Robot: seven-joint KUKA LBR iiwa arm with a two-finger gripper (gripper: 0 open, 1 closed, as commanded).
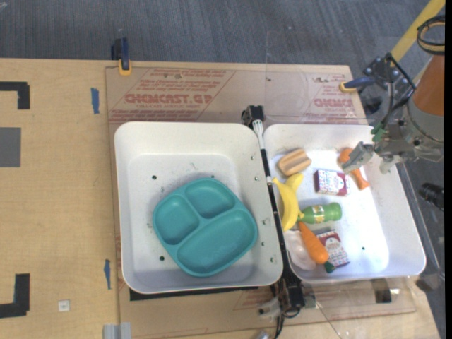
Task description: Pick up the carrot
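Observation:
The carrot (314, 244), orange with a green top, lies in the right bin (395, 224) near its front left, pointing toward the front. It rests between a green bottle (322, 214) and a small red packet (336, 250). My gripper (370, 157) hangs over the bin's far right part, well away from the carrot. A second orange piece (359, 177) lies right under the gripper and is partly hidden by it. I cannot make out whether that piece is gripped.
The right bin also holds a hot dog bun (294, 162), a banana (289, 200) and a red box (330, 182). A teal divided plate (205, 226) sits in the left bin (141, 189). The bins' shared wall runs next to the banana.

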